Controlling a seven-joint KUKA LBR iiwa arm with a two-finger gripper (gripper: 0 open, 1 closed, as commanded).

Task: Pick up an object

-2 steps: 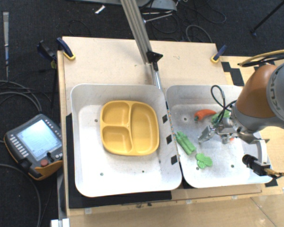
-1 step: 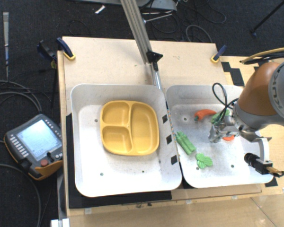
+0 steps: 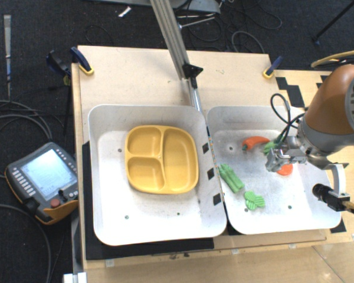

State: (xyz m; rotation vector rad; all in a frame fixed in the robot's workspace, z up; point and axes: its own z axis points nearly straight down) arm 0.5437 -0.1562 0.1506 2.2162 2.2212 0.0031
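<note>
In the right bin (image 3: 307, 214) lie an orange carrot-like toy (image 3: 255, 141), a long green ridged piece (image 3: 230, 178), a smaller green piece (image 3: 255, 201) and a small red-orange piece (image 3: 285, 170). My gripper (image 3: 276, 160) hangs low over the bin's right half, right beside the red-orange piece, with a bit of green (image 3: 269, 147) at its upper left side. The arm's grey body and orange band (image 3: 333, 108) come in from the right and hide the bin behind them.
The left bin (image 3: 106, 217) holds a yellow three-compartment plate (image 3: 163, 159). A metal pole (image 3: 172, 31) slants down to the divide between the bins. A teach pendant (image 3: 42, 181) lies on the floor to the left.
</note>
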